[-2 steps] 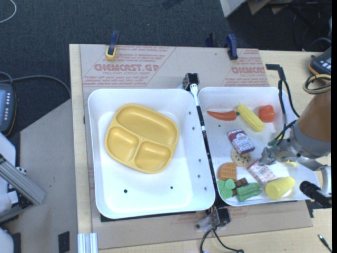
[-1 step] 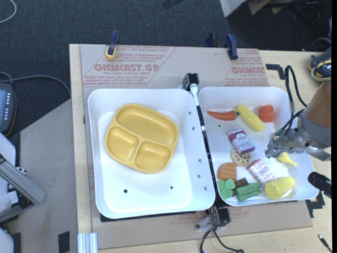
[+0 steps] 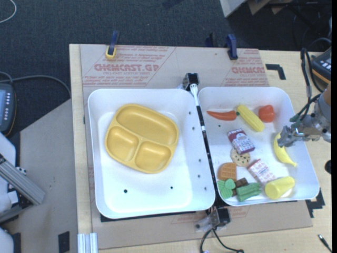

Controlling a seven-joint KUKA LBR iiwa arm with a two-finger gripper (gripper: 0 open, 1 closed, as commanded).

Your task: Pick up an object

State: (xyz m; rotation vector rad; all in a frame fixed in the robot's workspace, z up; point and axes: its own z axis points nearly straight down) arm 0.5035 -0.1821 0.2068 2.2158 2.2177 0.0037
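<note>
Claw (image 3: 287, 136) hovers at the right bin's (image 3: 221, 95) far edge, just above a toy banana (image 3: 283, 153); whether it is spread or pressed together cannot be told. A clean pick likely needs it centred across the banana's narrow middle before closing.

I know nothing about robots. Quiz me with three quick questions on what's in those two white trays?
1. True or false: the yellow divided plate lies in the left bin.
2. Which toy lies nearest the gripper? A. carrot B. banana C. cookie
3. Fill in: the corn cob lies between the carrot and the red ____.

Key: 1 true; 2 B; 3 pepper.
</note>
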